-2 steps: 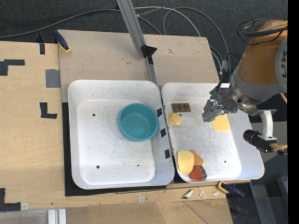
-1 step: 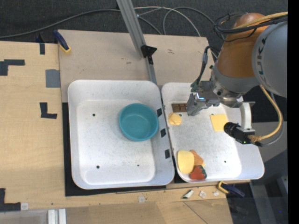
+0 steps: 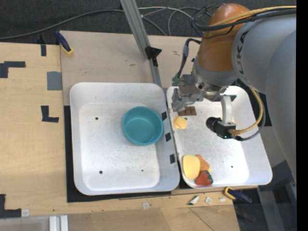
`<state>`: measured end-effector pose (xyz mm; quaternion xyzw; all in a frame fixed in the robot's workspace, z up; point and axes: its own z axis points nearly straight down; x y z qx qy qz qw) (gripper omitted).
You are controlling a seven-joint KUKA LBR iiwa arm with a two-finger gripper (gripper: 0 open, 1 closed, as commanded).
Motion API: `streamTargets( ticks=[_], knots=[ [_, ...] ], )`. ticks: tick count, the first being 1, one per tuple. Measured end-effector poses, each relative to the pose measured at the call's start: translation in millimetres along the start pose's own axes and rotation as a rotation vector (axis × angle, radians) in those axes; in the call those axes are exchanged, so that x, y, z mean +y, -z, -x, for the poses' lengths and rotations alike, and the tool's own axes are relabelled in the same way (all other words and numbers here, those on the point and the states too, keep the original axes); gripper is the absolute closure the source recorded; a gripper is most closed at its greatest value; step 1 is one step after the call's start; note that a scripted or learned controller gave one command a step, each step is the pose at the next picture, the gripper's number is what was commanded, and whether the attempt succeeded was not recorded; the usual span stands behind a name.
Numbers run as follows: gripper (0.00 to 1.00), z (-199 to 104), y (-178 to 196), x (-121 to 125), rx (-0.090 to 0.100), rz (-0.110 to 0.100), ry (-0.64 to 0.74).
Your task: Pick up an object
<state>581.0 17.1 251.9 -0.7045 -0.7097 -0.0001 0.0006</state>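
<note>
Two white bins side by side on the bench (image 3: 29,129).

Left bin (image 3: 96,177): a teal bowl (image 3: 142,125), upright, toward the bin's right half, clear of the walls.

Right bin (image 3: 240,167): a small pale yellow piece (image 3: 180,123) near the left wall, upper part. Just above it a small brown object (image 3: 190,111), partly under the tool. At the near left corner a cluster: yellow rounded object (image 3: 191,166) touching an orange piece (image 3: 204,164) and a red one (image 3: 204,178).

Arm: grey body, orange band (image 3: 221,37), entering from the right. Tool (image 3: 182,101) low over the right bin's upper left corner, directly above the brown object and pale yellow piece. Whether the tool is apart or together: cannot tell. Nothing seen between them.

A grey metal pole (image 3: 139,32) slants across the top.
</note>
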Motion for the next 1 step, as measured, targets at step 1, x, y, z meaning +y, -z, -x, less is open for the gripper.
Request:
streamTargets(
  ticks=[1],
  knots=[
    [1.00,-46.8,-10.5,8.9,0.000,-0.002,-0.002]
  ],
)
